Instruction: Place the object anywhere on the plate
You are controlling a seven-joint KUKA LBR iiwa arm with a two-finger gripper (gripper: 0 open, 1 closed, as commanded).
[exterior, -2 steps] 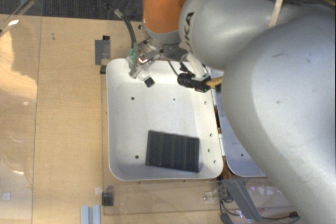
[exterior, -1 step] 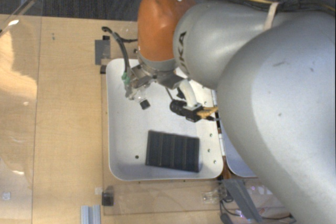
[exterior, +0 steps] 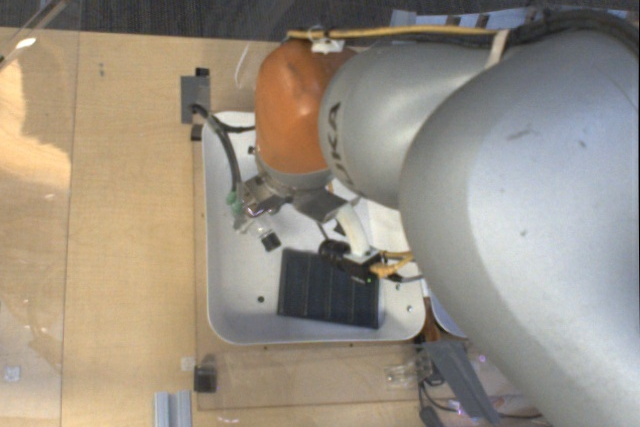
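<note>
A dark, ribbed rectangular slab [exterior: 330, 290] lies flat near the front edge of the white bin [exterior: 225, 305]. A small dark piece [exterior: 268, 240] rests on the bin floor just left of the slab's upper corner. My gripper [exterior: 262, 213] hangs under the orange wrist band [exterior: 290, 115], low over the bin's left half, a little above the small dark piece. The wrist and its metal mount hide most of the gripper. A green-tipped fitting [exterior: 233, 203] sticks out on its left side.
The grey arm [exterior: 500, 185] covers the whole right side, including most of the second bin. Black cables [exterior: 225, 150] run from a bracket at the bin's back left corner to the wrist. Bare wooden bench [exterior: 120, 215] lies left of the bin.
</note>
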